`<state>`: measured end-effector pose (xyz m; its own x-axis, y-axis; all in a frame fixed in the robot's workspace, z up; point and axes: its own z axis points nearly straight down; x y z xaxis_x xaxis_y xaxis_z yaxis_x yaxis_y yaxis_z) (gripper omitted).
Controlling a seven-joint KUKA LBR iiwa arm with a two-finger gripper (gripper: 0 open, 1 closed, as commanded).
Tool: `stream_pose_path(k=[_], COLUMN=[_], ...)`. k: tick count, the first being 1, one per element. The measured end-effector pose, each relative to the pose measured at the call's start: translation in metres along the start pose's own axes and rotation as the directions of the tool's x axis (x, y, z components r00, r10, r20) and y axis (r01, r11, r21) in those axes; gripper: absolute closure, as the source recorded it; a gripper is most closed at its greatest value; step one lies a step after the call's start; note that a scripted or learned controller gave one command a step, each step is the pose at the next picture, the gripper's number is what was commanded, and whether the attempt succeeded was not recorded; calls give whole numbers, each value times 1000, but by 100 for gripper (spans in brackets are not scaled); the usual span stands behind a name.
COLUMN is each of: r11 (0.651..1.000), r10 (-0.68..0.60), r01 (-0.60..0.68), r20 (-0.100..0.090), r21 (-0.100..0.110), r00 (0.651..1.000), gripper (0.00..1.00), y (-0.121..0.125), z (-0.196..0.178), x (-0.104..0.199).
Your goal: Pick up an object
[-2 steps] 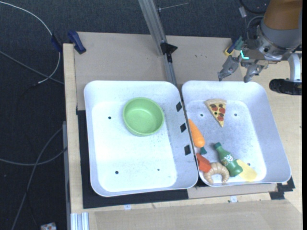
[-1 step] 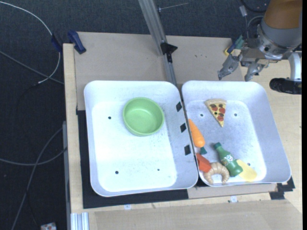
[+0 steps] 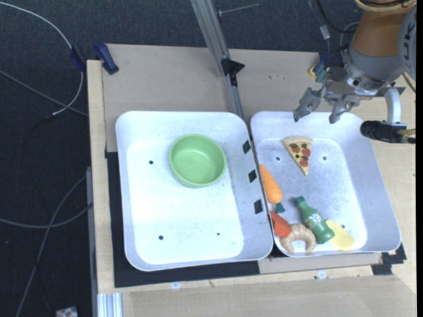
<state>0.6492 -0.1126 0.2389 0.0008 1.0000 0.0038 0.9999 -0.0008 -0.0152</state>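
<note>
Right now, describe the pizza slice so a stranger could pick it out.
Look in the right-hand shallow white bin, near its far edge. The flat triangular toy pizza slice lies there alone, yellow with red dots, apart from the toys clustered at the near edge.

A pale wooden bench [image 3: 172, 78] stands on dark carpet [image 3: 39, 144]. White cables [image 3: 39, 22] trail across the carpet toward nine o'clock; a metal pole [image 3: 210, 25] rises at twelve o'clock.

grey arm [image 3: 370, 61] with orange band, black cables, and a dark metal two-finger tool [image 3: 319, 115]
</note>
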Motion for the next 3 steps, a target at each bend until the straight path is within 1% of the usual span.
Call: stream_pose_path(k=[1,2,3], r11=[1000,1000,1000], r10=[1,-2,-1], r01=[-1,2,1], r20=[0,-1,-2], r21=[0,1,-9], r00=[1000,1000,1000], gripper=[0,0,100], y=[0,3,5], z=[45,102,84], x=[-6,5,5])
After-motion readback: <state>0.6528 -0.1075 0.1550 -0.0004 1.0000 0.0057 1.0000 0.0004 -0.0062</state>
